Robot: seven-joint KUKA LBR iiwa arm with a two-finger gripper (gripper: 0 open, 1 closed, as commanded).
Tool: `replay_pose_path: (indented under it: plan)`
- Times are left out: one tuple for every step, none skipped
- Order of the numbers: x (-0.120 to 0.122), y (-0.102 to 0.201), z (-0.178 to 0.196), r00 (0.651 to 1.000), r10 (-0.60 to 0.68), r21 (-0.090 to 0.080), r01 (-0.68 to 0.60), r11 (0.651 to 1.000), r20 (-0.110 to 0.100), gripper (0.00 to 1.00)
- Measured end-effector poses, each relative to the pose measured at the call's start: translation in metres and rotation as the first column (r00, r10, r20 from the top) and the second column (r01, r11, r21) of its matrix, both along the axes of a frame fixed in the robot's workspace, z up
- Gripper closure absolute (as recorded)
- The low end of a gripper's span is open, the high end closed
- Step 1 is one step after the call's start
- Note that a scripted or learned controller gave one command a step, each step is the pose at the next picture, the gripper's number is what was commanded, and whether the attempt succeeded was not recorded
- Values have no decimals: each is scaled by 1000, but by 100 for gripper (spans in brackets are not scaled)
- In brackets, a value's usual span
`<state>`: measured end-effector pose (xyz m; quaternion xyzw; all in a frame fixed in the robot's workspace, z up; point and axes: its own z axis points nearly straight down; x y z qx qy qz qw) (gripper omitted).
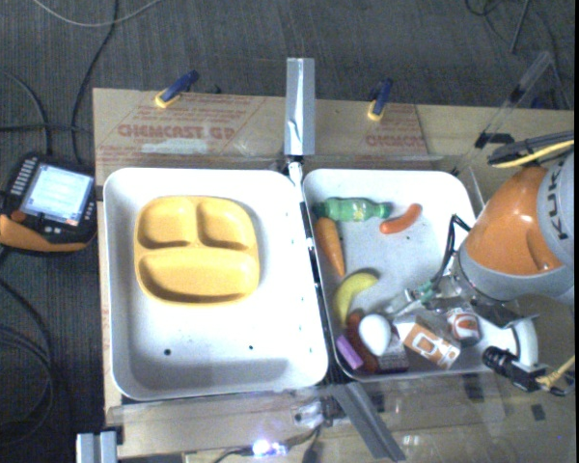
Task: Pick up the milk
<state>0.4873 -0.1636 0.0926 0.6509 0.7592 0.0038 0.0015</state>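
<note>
The milk (430,344) is a small orange and white carton lying on its side in the front right part of the right bin (434,183). My gripper (423,298) hangs low over that bin, just behind and slightly left of the carton, under the orange wrist of the arm. The arm's body hides the bin's right side. Nothing shows held in the gripper.
Around the milk lie a white egg (373,333), a banana (352,290), a purple item (348,352) and a brown-topped can (466,327). A carrot (330,246), a green bottle (353,209) and a red sausage (400,220) lie further back. The left bin holds a yellow divided tray (199,249).
</note>
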Motion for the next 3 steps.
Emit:
replay_pose_path:
  plan:
    - [10,-41,39,1000,12,-3,-12,1000,-7,0]
    - [13,-23,18,989,143,-17,-142,990,39,0]
    - [2,15,-2,968,251,-21,-251,968,10,0]
